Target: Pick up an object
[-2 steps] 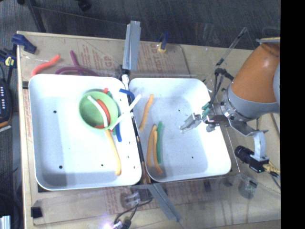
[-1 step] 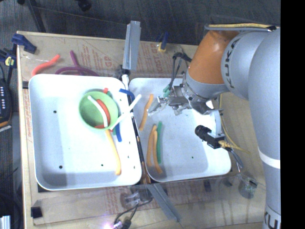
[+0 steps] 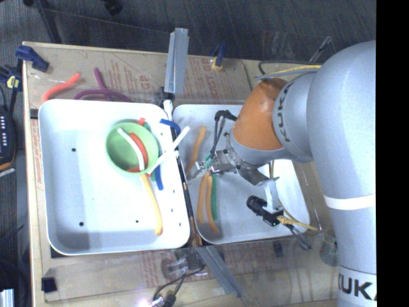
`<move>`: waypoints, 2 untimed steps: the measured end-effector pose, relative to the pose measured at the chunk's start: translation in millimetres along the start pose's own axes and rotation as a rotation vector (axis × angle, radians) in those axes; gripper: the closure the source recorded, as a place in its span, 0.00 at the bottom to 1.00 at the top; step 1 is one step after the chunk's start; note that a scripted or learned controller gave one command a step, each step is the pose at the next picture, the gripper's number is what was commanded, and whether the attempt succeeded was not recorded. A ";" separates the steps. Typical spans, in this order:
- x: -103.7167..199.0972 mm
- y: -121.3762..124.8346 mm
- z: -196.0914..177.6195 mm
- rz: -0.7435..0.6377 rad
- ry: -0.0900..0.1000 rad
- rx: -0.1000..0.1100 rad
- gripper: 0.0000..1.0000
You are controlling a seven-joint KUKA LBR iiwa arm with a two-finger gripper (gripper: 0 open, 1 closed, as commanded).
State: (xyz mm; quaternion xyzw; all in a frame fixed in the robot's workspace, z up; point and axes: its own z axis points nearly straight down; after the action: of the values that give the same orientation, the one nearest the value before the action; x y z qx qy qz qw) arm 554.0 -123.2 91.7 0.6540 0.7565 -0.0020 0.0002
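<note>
The grey arm [image 3: 345,139] leans over the right bin [image 3: 246,230], and its gripper [image 3: 209,165] hangs low near that bin's nine o'clock wall. How far the gripper is open cannot be told, and nothing can be seen in its hold. At its six o'clock an orange strip [image 3: 203,204] and a green stick [image 3: 215,203] lie side by side on the bin floor; at its eleven o'clock lies another orange stick [image 3: 199,142]. The left bin [image 3: 89,203] holds a green bowl [image 3: 123,149] toward one o'clock, with a yellow stick [image 3: 155,208] at the bowl's five o'clock.
</note>
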 end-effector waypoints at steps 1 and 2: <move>-1.5 1.3 -11.0 -0.007 -0.006 -0.003 1.00; 11.3 66.3 -142.7 0.052 0.004 -0.002 1.00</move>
State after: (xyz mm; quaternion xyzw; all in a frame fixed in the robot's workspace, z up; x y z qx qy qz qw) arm 618.4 -101.9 234.2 0.6736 0.7391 0.0001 -0.0004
